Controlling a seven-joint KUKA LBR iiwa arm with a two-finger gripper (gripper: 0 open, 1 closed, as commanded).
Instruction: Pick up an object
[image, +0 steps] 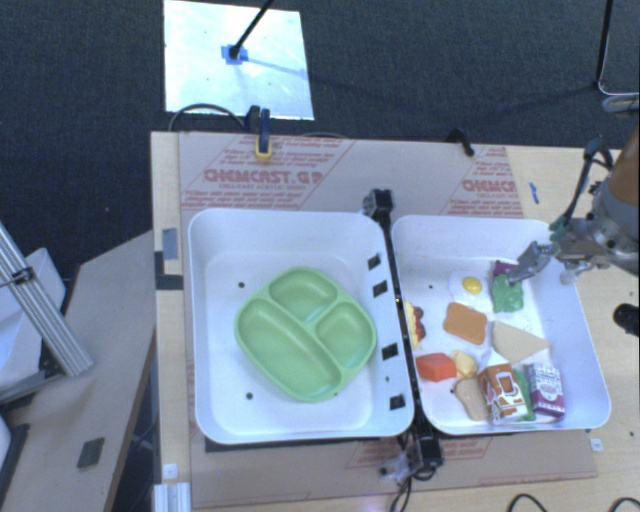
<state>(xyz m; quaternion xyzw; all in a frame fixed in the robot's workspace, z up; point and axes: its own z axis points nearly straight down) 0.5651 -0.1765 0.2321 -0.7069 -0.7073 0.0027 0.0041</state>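
so the gripper (530, 258) hangs over the right bin (590, 345) at its 2 o'clock corner, can't tell its finger state, and the green toy (506, 295) sits just off its tip at about 7 o'clock, nearest thing to grab.

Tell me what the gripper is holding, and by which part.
Cannot be told: the gripper sits right above the green toy in the right bin, but no grasp is visible.

Right bin (585, 335) crowded with toy food (466, 323) (upper-left corner open); left bin's green tray (305, 333) fills its middle.
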